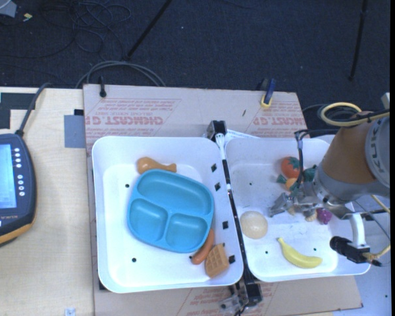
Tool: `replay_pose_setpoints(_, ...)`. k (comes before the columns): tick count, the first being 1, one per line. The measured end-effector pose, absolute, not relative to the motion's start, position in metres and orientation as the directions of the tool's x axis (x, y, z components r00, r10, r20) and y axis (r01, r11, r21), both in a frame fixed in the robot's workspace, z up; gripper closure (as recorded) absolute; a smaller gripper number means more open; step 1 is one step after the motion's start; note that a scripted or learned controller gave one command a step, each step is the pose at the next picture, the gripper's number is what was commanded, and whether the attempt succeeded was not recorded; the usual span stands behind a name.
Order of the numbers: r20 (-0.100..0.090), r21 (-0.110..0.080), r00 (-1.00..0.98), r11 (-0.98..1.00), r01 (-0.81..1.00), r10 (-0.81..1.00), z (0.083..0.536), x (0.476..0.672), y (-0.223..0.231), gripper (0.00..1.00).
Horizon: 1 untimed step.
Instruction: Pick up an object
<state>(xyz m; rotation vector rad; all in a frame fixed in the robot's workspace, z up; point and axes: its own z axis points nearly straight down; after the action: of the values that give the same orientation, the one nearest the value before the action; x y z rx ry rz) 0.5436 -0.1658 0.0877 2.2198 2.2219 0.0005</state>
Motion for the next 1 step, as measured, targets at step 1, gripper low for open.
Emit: replay_pose_setpoints(1,-0.001,0.001,-0.003,0.003,1.0,1.0,0.0883,0.6158,-0.1905,0.0)
